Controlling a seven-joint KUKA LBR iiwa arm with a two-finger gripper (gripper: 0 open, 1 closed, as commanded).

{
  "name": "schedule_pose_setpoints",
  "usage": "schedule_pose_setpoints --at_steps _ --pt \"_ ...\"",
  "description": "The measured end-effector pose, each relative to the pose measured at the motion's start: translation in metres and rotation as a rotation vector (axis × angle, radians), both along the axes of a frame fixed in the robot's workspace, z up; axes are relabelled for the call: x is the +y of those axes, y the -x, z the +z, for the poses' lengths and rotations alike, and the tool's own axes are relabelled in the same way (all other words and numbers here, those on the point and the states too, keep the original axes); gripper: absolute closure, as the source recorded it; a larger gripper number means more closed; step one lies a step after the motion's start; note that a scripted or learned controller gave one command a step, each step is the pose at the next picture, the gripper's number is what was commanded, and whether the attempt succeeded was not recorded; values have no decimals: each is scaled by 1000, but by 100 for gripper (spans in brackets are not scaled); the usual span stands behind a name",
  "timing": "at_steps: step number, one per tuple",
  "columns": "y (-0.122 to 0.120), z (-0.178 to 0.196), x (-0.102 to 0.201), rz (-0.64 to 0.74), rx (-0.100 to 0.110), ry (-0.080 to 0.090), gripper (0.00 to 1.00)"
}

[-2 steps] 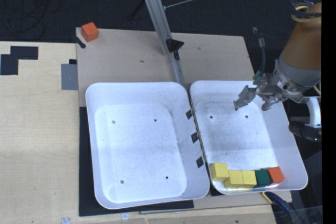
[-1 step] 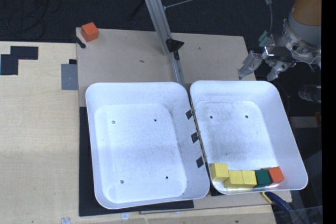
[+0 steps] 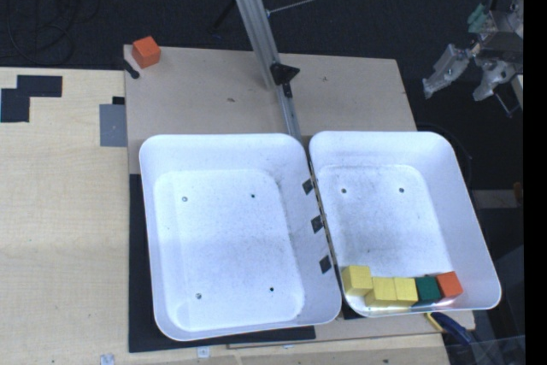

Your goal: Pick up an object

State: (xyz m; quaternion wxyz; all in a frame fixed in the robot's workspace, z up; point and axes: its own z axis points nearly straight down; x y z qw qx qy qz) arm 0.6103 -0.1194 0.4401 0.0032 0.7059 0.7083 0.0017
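So far nothing is picked: the gripper [image 3: 473, 79] hangs high off the right bin [image 3: 444, 151], fingers spread and holding nothing, while the blocks [image 3: 400, 287] sit untouched along that bin's near edge.

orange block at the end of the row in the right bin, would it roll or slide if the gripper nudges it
The orange block looks flat-faced and cube-like, so it should slide rather than roll. It sits against the right bin's front wall with a green block beside it, so a nudge may jam it or shift the row. It looks rigid and probably light.
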Motion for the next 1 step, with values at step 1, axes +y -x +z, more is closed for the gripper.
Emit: schedule_pose_setpoints --at_steps 1 --pt "-23 25 39 0 5 -2 0"
